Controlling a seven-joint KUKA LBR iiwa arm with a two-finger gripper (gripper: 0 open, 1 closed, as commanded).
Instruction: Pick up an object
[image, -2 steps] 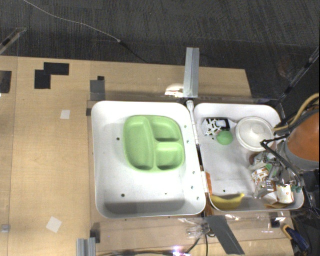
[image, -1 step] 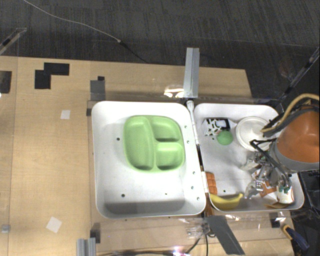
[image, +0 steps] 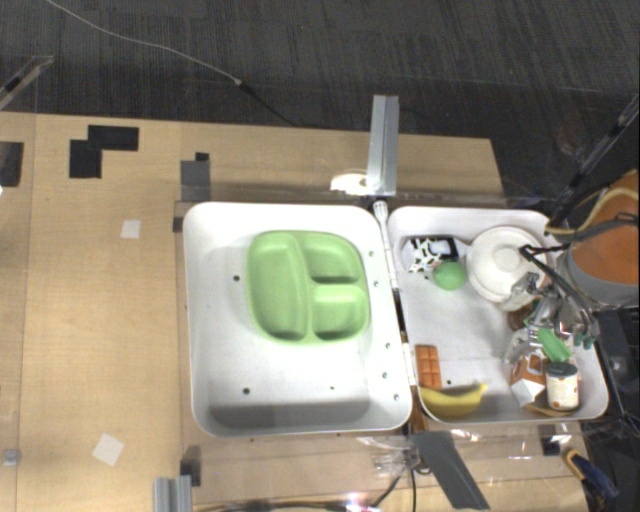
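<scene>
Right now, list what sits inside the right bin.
The right bin holds a banana, a brown bar, a green ball, a white bowl and a small jar. The gripper covers the items beneath it.

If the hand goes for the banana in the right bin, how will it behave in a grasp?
The banana is curved and smooth-skinned, so it may pivot or slip between two fingers. It lies against the bin's front wall beside a brown block, leaving little finger room. Probably light, fairly rigid.
</scene>
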